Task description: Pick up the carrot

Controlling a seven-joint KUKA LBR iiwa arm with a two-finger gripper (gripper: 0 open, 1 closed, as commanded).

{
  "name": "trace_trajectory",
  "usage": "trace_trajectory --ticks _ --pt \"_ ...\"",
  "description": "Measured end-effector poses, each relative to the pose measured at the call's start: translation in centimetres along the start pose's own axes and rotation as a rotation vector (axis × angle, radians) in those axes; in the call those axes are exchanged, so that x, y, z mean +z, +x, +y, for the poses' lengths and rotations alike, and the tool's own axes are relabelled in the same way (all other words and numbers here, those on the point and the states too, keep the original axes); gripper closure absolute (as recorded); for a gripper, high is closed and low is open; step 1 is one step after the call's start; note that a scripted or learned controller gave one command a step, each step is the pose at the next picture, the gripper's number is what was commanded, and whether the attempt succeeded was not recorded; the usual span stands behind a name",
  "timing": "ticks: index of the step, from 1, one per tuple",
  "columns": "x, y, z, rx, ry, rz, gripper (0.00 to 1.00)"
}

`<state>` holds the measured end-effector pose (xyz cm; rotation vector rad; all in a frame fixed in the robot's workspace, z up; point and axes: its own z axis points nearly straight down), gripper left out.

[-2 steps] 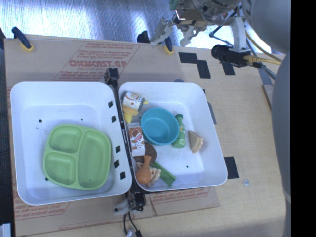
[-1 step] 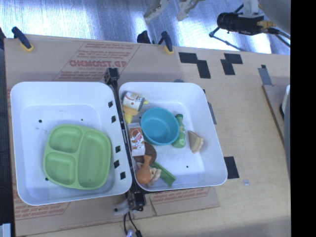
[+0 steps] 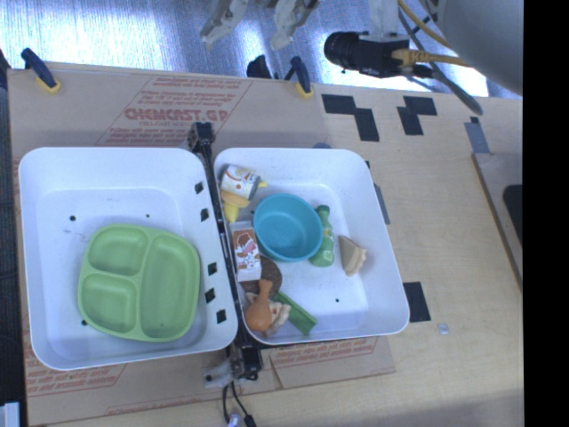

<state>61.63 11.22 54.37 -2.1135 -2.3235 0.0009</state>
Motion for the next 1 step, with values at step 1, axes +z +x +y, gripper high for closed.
trace_trajectory --ticks 1 --pt "-1.00 -0.01 0.03 -0.008 0.004 -0.004 1.00"
